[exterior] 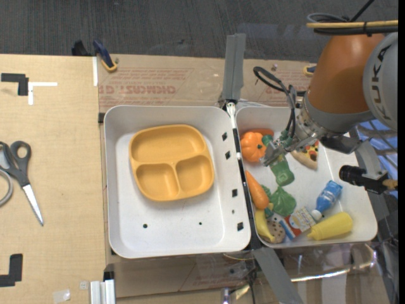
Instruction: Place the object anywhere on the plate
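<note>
Yellow plate (pixel 171 168) in left bin (pixel 120 189)

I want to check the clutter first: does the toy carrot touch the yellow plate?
Apart. The camera view shows the carrot in the right bin, the plate in the left bin, with both bin walls between them.

Yellow-orange plate (pixel 171 168), white bins (pixel 120 189), orange pumpkin (pixel 252 146), blue bottle (pixel 327 197).

bins (pixel 120 189): 2 | plate (pixel 171 162): 1 | scissors (pixel 22 176): 1 | carrot (pixel 256 192): 1 | blue bottle (pixel 327 197): 1
</note>
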### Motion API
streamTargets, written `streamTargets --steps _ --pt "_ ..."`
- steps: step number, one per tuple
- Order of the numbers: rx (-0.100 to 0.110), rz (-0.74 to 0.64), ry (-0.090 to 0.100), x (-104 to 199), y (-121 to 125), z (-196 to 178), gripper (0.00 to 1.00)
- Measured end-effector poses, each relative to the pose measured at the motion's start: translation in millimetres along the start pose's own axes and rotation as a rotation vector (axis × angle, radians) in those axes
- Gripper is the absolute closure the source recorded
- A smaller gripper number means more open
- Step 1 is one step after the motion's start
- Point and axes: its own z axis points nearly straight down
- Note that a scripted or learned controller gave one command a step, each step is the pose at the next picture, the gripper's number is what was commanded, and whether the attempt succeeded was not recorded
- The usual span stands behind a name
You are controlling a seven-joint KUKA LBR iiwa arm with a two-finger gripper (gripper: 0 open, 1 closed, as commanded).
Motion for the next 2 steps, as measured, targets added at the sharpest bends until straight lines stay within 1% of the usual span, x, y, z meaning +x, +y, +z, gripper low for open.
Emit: streamTargets --steps 1,2 --pt "0.001 -0.130 0.002 65.6 27.6 40.3 1.00" --pt "-0.002 -0.199 0.000 129.3 52.8 -35.2 1.00"
